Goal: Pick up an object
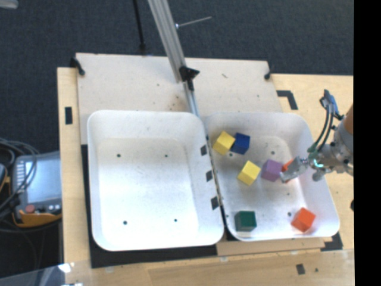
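Tool low over right bin, just beside purple cube; opening and any hold impossible to tell. Nearby in same bin: yellow cube, blue cube, green cube, orange cube.

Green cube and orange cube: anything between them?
No, bare bin floor between the green cube and the orange cube, per the camera view.

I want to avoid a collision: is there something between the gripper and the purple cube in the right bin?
Nothing visible stands between them. The gripper is right beside the purple cube, on its right side. The yellow cube lies on the purple cube's far side, left of it.
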Robot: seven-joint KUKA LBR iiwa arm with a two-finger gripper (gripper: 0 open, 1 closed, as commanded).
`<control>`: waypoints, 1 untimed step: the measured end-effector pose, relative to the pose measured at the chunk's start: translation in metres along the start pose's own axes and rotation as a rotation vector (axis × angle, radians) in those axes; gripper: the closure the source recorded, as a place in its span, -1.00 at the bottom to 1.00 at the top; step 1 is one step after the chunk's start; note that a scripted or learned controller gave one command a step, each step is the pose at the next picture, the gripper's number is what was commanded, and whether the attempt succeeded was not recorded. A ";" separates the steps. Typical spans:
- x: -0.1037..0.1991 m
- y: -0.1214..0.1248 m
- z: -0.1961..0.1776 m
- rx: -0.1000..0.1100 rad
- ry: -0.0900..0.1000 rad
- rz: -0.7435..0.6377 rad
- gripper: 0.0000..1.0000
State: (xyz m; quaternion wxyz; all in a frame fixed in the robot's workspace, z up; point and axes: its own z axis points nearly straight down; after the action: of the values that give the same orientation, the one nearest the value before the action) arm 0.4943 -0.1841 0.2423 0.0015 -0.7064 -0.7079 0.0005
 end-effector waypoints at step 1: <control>0.000 0.001 -0.002 -0.005 -0.002 0.001 -1.00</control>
State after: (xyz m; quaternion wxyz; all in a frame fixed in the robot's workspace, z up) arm 0.4952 -0.1842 0.2444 -0.0008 -0.7068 -0.7074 -0.0007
